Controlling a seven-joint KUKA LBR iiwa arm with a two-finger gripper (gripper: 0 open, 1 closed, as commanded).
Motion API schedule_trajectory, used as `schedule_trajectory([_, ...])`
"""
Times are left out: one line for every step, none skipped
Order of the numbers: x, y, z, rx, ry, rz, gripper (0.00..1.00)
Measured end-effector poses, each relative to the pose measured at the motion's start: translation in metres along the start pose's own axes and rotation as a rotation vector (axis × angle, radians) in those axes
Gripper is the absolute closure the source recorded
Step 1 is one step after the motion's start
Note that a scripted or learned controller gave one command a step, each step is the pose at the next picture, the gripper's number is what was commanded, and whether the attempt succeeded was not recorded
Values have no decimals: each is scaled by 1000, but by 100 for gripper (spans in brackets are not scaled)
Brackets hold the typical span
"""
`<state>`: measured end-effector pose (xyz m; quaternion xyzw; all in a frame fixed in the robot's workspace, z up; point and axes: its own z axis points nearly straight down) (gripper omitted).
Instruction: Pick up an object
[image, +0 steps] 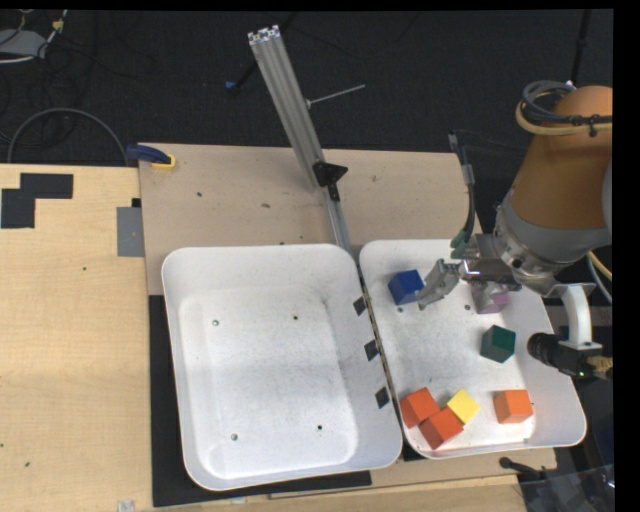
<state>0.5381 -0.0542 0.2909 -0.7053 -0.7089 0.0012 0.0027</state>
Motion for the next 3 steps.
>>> schedule_trajectory([-2, -1, -11, 1, -2, -3, 100])
schedule_trajectory([-2, -1, -11, 2, -2, -6, 0])
schedule_trajectory([61, -45, 49, 7, 1, 0, 0])
